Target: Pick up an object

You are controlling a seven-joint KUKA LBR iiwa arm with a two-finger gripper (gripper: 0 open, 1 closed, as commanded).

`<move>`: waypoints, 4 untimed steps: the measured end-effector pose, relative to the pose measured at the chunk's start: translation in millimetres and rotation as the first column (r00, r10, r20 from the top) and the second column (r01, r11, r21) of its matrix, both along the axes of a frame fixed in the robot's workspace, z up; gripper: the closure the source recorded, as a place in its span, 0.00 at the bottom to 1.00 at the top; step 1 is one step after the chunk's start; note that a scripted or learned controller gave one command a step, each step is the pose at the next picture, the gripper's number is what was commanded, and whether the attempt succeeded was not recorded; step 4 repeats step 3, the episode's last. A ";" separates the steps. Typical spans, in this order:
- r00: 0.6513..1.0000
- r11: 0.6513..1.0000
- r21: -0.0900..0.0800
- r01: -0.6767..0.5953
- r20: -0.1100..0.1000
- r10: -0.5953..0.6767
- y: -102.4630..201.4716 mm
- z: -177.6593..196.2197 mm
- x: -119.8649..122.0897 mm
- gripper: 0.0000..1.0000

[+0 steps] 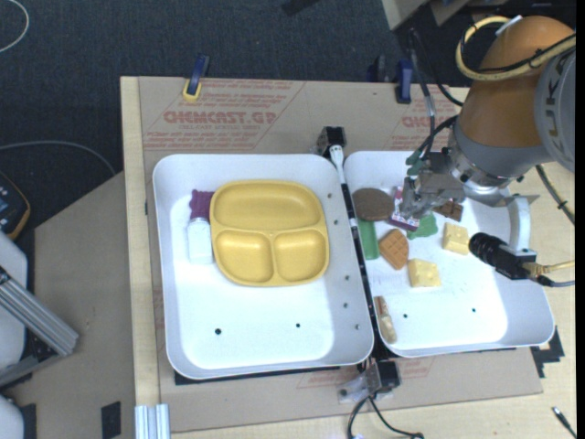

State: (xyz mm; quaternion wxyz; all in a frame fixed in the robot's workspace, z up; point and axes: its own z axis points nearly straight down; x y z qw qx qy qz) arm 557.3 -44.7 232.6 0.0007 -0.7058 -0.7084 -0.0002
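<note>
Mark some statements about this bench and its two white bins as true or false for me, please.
1. The yellow divided plastic tray lies in the left white bin. True.
2. The gripper is over the left bin. False: it is down in the right white bin, among the small items.
3. A small white bottle lies beside the tray. True.
4. The pale yellow cheese-like block sits on the tray. False: it lies in the right bin.
</note>
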 end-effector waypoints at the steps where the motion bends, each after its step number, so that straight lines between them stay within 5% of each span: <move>1: 1.000 1.000 -0.001 0.006 -0.003 -0.006 -15.7 -13.2 -2.4 1.00; 4: 1.000 1.000 -0.001 0.005 -0.002 -0.005 -15.8 -14.6 4.3 1.00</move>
